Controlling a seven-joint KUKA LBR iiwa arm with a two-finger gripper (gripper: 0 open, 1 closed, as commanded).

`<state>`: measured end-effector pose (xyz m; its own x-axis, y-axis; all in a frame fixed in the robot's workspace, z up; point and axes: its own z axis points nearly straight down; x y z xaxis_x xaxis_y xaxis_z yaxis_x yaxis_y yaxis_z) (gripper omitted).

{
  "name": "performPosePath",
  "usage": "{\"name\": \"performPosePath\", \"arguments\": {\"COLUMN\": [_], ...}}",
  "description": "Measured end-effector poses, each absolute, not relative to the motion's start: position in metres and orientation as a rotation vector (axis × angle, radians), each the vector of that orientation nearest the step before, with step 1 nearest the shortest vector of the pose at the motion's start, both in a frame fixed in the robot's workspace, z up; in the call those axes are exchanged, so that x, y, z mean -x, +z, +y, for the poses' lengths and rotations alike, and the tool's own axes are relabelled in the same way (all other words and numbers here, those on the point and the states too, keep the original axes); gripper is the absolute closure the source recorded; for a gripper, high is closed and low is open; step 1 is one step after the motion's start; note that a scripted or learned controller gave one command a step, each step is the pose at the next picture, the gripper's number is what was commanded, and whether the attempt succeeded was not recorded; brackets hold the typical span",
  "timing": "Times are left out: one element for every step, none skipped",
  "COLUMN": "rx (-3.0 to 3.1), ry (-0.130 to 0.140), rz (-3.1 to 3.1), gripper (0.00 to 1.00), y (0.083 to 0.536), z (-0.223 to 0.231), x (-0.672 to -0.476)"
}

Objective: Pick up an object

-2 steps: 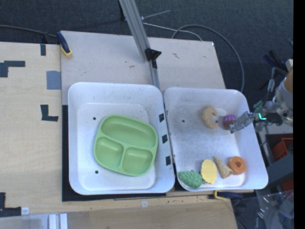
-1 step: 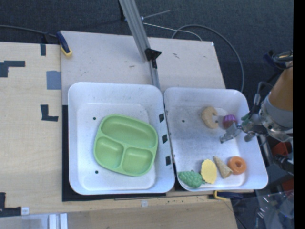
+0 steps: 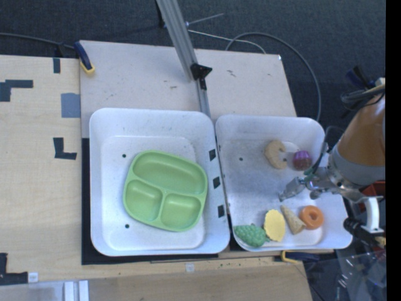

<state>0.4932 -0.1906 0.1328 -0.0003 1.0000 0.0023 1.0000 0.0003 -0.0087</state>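
Over the right bin's point(image 3: 250, 127) near right part the gripper point(image 3: 299, 189) hangs low, its two grey fingers point(image 3: 289, 190) spread apart and pointing toward the bin's middle, with nothing between them. Toy foods lie around it: a tan bun-like piece point(image 3: 274, 153) and a purple ball point(image 3: 302, 160) touching it toward the far side, an orange ring point(image 3: 311, 217) and a beige wedge point(image 3: 291, 219) just beside the fingers on the near side, then a yellow piece point(image 3: 274, 225) and a green bumpy piece point(image 3: 250, 234) along the near edge. The left bin point(image 3: 103, 168) carries a green divided plate point(image 3: 165, 190). As I judge it, the risk is a close on bare floor, since the fingers sit between the clusters and over neither; a descent could also nudge the wedge or ring against the near wall, or catch two crowded pieces at once. The arm point(image 3: 363, 146) enters from the right edge, its orange band above the wrist, which bends down and leftward into the bin.
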Motion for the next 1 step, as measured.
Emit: {"name": "performPosePath", "arguments": {"rx": [2.221], "ry": [0.002], "rz": [-2.222], "gripper": [0.0], "y": [0.0884], "z": [-0.1907], "x": [-0.4933]}}
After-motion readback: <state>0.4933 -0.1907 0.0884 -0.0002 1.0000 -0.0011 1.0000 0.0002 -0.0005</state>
